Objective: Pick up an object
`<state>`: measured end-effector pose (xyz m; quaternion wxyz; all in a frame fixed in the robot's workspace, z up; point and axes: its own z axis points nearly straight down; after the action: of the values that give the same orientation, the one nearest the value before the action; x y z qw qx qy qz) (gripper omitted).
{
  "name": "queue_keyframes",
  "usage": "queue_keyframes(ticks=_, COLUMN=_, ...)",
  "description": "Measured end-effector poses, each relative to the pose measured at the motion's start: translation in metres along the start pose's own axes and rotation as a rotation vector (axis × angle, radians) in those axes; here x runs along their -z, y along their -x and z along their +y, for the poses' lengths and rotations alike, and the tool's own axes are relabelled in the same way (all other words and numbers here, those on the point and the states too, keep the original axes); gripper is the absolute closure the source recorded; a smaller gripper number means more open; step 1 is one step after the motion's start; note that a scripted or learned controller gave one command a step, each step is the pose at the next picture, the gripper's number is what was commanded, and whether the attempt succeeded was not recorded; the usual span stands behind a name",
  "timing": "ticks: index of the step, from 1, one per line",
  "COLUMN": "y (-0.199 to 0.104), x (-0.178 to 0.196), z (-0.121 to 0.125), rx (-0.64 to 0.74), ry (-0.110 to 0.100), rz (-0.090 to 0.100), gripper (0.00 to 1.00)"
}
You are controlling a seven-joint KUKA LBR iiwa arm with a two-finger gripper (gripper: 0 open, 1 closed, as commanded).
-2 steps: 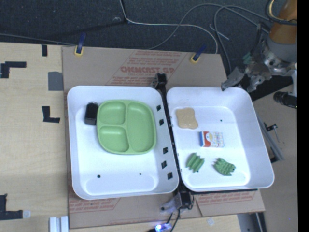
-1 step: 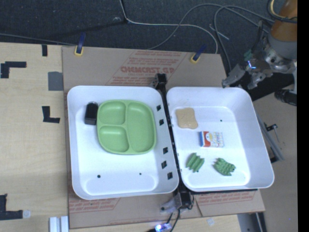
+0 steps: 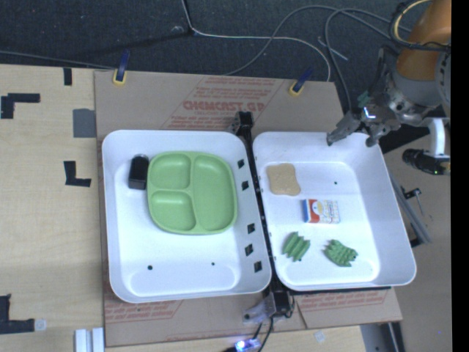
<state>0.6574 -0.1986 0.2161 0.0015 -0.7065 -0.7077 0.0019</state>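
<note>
Objects for pick, all in right bin: tan bread-slice toy near upper-left corner; small white carton w/ blue+red print mid-bin; green bean-pod toy and a crumpled green leafy piece toward the near wall. All four lie apart from one another, none touching bin walls.

Gripper hovers over the far rim of right bin, at its upper-right corner, well apart from every item. Fingers spread, nothing between them. Arm w/ orange band comes in from the right, tilted.

Left bin: green 3-compartment plate, small black block just beside its left edge. Not relevant unless target chosen there.

Step in hand (judgement): approach, no target committed yet. Best bet prob. the carton: boxy, flat sides, clear space around. Bread slice is nearest but flat, so harder to pinch. To do well: centre over item, align jaws across the short side, descend straight, close only once the tips straddle it. Risk: tips skid on the bin floor, item pushed away.
</note>
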Motion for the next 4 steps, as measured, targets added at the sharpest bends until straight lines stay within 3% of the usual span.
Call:
queue_keyframes(ticks=2, y=-0.007, x=-0.127, z=0.006, rx=0.002, ry=-0.002, rz=0.000, gripper=0.00)
queue_keyframes(ticks=3, y=-0.007, x=-0.112, z=0.008, rx=0.003, ry=0.004, rz=-0.002, gripper=1.00)
queue_keyframes(ticks=4, y=-0.004, x=-0.061, z=-0.001, rx=-0.001, ry=0.008, rz=-0.001, gripper=1.00)
